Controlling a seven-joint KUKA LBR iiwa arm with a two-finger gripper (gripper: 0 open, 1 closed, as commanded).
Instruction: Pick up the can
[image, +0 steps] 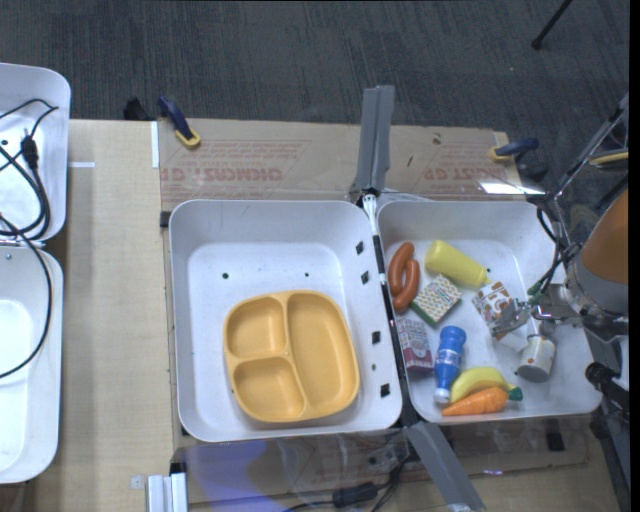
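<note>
You've got a tan bench (110, 300) across the frame, with a cardboard sheet (300, 160) along its upper part. Two white bins sit on it side by side, touching at the middle: left bin (200, 230) at centre, right bin (500, 215) at centre-right.

The arm (610, 250) comes in at the right edge, its orange band just over the right bin's right wall. The left bin holds a yellow three-section plate (290, 355), lying flat, toward the lower middle.

The gripper (517, 320) is down in the right half of the right bin, metal parts beside a small printed carton (492, 303). You can't tell from this view whether it's released or clenched; too small and cluttered. Nothing visibly grasped.

The can (537, 358), pale grey, lies tilted on the bin floor at the lower right of the right bin, just below and right of the gripper. Whether the two touch, can't tell.

Other items in the right bin:
- Yellow cylinder (456, 263), upper middle.
- Red sausages (403, 275), upper left, near the shared wall.
- Banana (480, 381) and carrot (478, 402), touching, along the bottom.
- Blue bottle (449, 355), just above the banana.
- Pink packet (413, 345), left of the bottle.
- Checkered box (436, 299), centre.
</note>
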